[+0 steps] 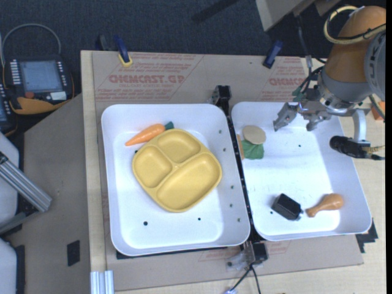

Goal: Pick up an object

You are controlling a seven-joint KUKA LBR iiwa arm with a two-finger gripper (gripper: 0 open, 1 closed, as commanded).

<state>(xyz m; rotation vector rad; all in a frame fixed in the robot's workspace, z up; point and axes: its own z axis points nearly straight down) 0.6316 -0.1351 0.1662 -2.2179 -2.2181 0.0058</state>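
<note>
Carrot (145,133) beside yellow plate (177,170)

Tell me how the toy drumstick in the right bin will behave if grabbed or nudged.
The drumstick looks like smooth moulded plastic, so probably stiff, light and a bit slippery. Its rounded body tapering to a thin handle suggests a push would make it pivot or roll rather than slide straight.

- A brown cardboard-covered bench (184,72) is carrying two shallow white plastic bins side by side: the left bin (116,182) and the right bin (343,188).
</note>
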